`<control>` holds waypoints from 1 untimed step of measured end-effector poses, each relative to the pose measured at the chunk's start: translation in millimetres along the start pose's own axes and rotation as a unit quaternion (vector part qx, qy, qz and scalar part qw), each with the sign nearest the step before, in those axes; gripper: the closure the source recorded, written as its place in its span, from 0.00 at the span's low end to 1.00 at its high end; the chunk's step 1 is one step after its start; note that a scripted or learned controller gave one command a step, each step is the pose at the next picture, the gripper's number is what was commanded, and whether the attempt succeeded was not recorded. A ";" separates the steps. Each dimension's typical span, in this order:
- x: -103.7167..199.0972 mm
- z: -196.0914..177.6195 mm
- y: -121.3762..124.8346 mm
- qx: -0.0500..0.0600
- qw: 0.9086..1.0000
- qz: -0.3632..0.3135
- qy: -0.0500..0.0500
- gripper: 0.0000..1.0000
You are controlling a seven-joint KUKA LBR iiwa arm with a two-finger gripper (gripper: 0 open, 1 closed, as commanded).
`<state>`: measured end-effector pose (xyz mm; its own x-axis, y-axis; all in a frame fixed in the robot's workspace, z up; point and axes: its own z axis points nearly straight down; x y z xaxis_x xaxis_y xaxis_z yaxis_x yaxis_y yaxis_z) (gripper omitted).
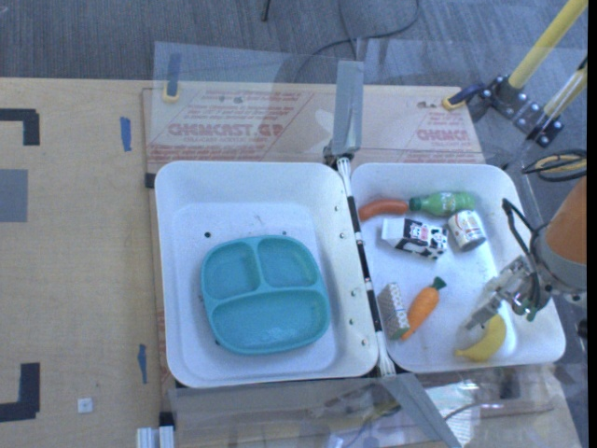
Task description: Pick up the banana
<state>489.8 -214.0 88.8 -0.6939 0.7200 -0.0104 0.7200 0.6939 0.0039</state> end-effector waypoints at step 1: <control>-2.2 -11.8 0.9 -0.002 1.000 0.001 -0.003 1.00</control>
<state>491.8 -214.9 100.7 -0.6924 0.7213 -0.0168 0.7213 0.6926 0.0088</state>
